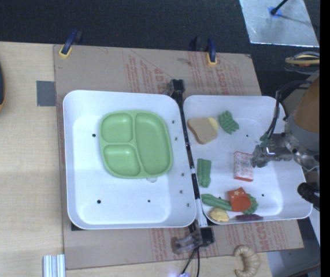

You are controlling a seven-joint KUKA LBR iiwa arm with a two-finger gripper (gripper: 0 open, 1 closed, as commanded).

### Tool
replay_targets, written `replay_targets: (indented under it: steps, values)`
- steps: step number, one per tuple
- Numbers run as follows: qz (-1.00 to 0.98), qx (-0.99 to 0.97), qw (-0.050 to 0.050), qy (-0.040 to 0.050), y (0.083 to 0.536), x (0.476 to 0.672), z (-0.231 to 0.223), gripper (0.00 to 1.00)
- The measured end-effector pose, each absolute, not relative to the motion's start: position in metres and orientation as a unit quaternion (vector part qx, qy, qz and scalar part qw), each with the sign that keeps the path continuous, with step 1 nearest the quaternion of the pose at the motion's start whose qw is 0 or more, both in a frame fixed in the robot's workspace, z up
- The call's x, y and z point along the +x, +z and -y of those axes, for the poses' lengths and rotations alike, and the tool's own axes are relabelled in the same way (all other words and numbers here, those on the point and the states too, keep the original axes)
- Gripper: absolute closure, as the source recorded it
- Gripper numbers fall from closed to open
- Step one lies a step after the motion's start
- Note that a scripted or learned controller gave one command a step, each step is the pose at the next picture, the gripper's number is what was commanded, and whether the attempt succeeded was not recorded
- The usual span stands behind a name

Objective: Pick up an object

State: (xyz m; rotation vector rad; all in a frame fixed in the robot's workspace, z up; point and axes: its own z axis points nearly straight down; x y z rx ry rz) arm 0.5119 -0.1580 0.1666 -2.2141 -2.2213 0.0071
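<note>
2 white bins sit side by side on the bench, and the right bin (211,104) is our landmark. Left of it, the left bin (84,206) carries a green 3-part plate (136,143) in its middle.

Inside the right bin, plenty to choose from: a bread slice (202,130) in the upper left part, a green leafy piece (229,122) just beside it toward the top. Against the bin's left wall lies a green block (204,172). Near the bin's centre, a small red-and-white packet (243,166). Down along the bottom wall there's a cluster: a green pod (215,201), a yellow piece (219,214), a red block (240,200) and a purple strip (249,217), all bunched close together.

And the arm comes in over the bin's right wall! The gripper (261,154) hangs low in the bin's right half, just beside the packet's right edge. How wide the gripper stands, I cannot tell from up here, and I can't make out anything held in it.
</note>
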Motion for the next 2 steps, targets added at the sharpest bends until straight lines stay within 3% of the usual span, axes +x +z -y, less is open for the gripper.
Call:
replay_targets:
  steps: [1,2]
  values:
    - [0.708,-0.706,0.006,0.0032,0.0988,0.4725,0.1571,1.00]
    - [0.708,-0.706,0.001,0.0010,0.1025,0.4756,0.1577,0.00]
